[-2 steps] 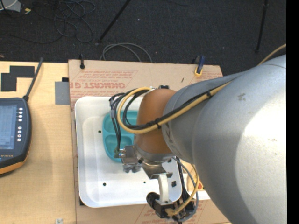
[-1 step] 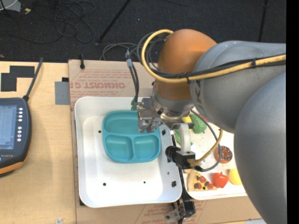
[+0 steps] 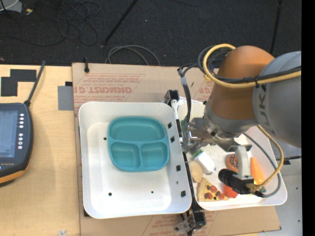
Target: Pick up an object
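Nearest, the cardboard sheet (image 3: 162, 225) under both bins shows a scrap of red print at its front edge, too little to read. In the near corner of the right bin (image 3: 280, 198) lies a toy pizza slice (image 3: 209, 191), yellow dotted with red, with a small red piece (image 3: 230, 192) just beside it. A little further in, a tan rounded lump (image 3: 196, 171) sits by the bin's left wall, close to a short white tube (image 3: 204, 161) lying tilted just beyond it. An orange carrot (image 3: 256, 169) lies nearer the right wall, and a round brown-and-orange disc (image 3: 232, 160) rests between tube and carrot. These loose toys are the things to pick, and all lie in that bin.

The gripper (image 3: 193, 139) hangs low over the bin's left side, just beyond the white tube. The bulky wrist covers it, so how wide it stands, or whether it has hold of anything, cannot be told. The grey arm (image 3: 275, 97) bears dark letters, only partly seen and not readable.

The left bin (image 3: 93, 181) holds a teal plate (image 3: 139, 144) with three compartments, lying flat. Left of it on the bench rests a handheld screen (image 3: 10, 136) with an orange rim and a column of pale buttons. Beyond the bins the cardboard carries a line of red block print (image 3: 110, 89), upside down from here and not surely legible. Farthest off, black cables (image 3: 74, 18) coil on the dark floor
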### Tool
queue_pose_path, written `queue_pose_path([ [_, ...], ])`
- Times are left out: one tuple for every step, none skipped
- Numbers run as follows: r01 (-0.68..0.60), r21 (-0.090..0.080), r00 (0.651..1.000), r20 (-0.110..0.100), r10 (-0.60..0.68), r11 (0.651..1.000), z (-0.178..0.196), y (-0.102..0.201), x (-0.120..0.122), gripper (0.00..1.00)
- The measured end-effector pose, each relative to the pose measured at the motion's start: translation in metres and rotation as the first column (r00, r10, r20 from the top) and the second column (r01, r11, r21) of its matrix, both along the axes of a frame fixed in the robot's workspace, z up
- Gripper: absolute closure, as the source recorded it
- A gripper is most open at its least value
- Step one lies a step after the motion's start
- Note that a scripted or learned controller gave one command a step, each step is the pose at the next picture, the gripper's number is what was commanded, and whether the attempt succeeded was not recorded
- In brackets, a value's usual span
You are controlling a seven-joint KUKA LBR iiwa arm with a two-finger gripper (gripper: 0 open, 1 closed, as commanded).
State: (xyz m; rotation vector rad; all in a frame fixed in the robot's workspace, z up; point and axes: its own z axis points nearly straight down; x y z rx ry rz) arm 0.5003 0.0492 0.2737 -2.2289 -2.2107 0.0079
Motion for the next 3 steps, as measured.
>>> queue_pose_path([
  [-0.017, 0.003, 1.000, 0.005, 0.017, 1.000, 0.034, 0.101, -0.003, 1.00],
  [-0.003, -0.002, 1.000, -0.010, 0.003, 1.000, -0.072, 0.047, -0.017, 1.00],
  [0.003, -0.002, 1.000, 0.006, -0.003, 1.000, -0.022, -0.066, -0.025, 1.00],
])
